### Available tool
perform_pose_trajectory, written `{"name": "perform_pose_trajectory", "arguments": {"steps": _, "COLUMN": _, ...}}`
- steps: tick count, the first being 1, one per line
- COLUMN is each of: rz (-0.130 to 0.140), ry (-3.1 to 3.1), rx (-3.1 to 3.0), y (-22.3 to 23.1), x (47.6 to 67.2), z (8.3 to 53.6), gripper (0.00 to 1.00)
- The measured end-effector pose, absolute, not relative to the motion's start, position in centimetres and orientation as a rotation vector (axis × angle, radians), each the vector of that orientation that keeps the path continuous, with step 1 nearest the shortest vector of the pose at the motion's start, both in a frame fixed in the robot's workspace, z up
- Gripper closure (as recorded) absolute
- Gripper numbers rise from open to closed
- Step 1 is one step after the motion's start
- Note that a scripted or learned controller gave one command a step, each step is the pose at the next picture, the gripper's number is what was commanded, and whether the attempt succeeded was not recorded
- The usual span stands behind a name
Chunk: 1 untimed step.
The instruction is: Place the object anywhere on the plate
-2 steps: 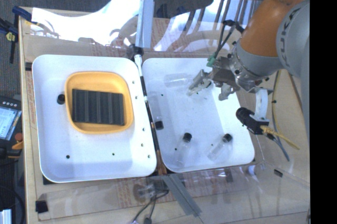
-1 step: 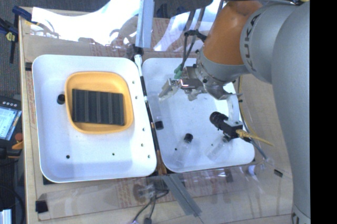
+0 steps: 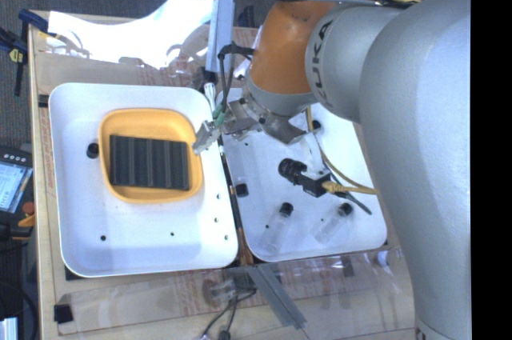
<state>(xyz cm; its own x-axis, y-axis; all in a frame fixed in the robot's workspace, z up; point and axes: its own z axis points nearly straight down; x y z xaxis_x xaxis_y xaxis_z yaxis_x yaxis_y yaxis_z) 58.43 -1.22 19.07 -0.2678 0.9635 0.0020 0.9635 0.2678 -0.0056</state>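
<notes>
Two white bins sit side by side on the bench (image 3: 144,294).

Left bin (image 3: 136,254):
- one yellow plate (image 3: 148,121)
- one black ribbed slab (image 3: 150,162), lying flat inside the plate's rim
- one small black knob (image 3: 93,149), on the bin floor just left of the plate

One pincer (image 3: 205,137) is over the plate's right rim, beside the slab's right end. Whether it is spread or pressed together cannot be told, and nothing shows in its grip.

Right bin (image 3: 258,212): two small black caps (image 3: 284,209) toward the near side, well apart. What they sit on is too faint to tell.

One arm (image 3: 384,50) reaches in from the right and bends down-left. Its orange band (image 3: 280,50) is above the seam between the bins.
</notes>
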Motion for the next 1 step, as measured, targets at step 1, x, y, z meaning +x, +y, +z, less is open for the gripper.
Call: {"name": "perform_pose_trajectory", "arguments": {"steps": 1, "rz": 0.000, "ry": -2.527, "rx": -1.864, "y": 2.54, "x": 60.15, "z": 19.14, "gripper": 0.00}}
